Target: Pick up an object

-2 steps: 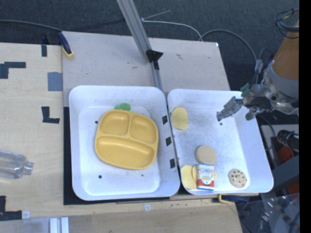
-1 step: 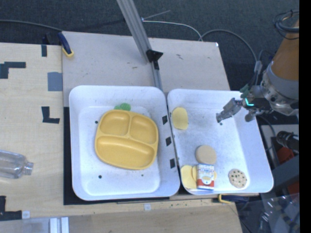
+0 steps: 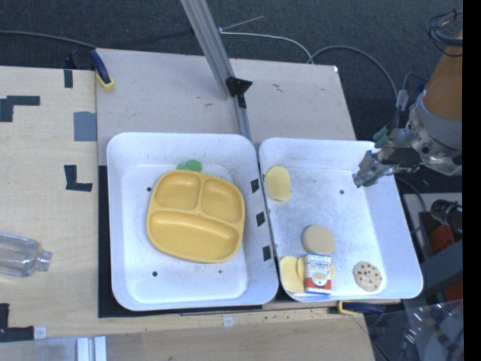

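Observation:
My gripper (image 3: 366,173) hangs over the right bin's (image 3: 346,209) far right edge, with the arm reaching in from the right. Nothing shows between its tips. In the right bin lie a pale yellow oval piece (image 3: 279,183) near the left wall, a tan round piece (image 3: 319,239), a small carton with a red and orange label (image 3: 319,273), a yellow piece (image 3: 291,274) beside the carton, and a chocolate-chip cookie (image 3: 367,276). These all lie below and left of the gripper.
The left bin (image 3: 128,201) holds a yellow divided plate (image 3: 197,215) with a green item (image 3: 190,166) peeking out behind it. A metal pole (image 3: 210,40) slants down to the bins' shared far edge. A clear plastic bottle (image 3: 22,254) lies on the bench at far left.

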Controlling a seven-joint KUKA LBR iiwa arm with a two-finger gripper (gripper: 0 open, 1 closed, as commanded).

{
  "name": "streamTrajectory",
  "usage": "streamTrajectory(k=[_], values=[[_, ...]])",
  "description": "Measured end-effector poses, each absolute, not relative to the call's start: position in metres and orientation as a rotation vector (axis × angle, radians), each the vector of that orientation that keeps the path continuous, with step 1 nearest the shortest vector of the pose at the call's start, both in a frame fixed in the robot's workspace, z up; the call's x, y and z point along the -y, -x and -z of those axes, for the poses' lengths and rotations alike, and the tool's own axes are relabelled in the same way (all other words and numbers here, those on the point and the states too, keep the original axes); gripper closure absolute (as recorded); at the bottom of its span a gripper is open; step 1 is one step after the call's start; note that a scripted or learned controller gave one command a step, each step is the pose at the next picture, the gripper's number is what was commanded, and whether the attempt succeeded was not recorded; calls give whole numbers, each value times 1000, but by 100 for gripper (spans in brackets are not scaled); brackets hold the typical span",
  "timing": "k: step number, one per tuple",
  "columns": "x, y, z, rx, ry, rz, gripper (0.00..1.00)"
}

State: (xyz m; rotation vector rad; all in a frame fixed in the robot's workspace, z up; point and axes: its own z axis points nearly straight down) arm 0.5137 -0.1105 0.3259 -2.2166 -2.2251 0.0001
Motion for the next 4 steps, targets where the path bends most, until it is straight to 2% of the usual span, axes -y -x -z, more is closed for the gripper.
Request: streamTrajectory(k=[1,2,3,4], values=[[35,-510,-309,2228,2210,-2,100],[-5,-537,-268,2223,2214,-6,100],[10,-489,-191,2213,2217,-15,100],[47,-559,-243,2226,2227,4,100]])
